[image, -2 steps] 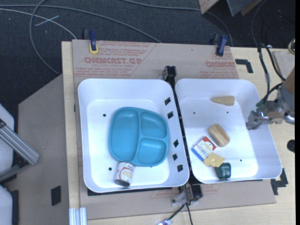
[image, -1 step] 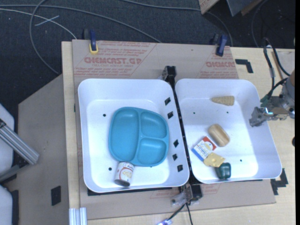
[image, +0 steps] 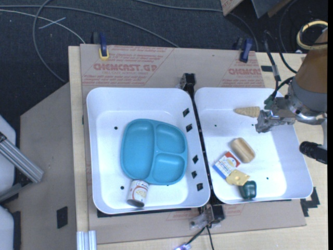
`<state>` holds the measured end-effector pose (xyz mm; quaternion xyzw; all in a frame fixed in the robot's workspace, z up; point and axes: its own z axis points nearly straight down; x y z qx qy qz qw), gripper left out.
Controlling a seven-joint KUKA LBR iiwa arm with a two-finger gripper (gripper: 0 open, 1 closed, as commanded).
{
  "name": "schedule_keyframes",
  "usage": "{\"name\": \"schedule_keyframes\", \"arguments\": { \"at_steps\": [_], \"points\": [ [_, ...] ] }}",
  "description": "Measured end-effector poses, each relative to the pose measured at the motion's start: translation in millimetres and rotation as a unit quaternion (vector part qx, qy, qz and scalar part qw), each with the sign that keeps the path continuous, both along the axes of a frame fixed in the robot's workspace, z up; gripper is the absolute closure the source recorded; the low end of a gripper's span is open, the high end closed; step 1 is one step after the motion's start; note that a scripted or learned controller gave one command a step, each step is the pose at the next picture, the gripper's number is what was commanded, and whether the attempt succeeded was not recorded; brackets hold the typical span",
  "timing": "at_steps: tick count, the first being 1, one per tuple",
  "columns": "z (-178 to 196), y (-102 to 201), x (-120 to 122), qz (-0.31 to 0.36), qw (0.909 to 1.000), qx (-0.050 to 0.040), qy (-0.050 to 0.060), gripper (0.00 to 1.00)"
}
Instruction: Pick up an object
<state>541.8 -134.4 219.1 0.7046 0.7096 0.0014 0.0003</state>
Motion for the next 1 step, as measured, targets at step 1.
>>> {"name": "schedule_keyframes", "arguments": {
  "at_steps": [1],
  "points": [
    [7.9, 52.2, 26.0, 0.000, 1.0000, -0.0003, 0.000, 1.00]
  ]
}}
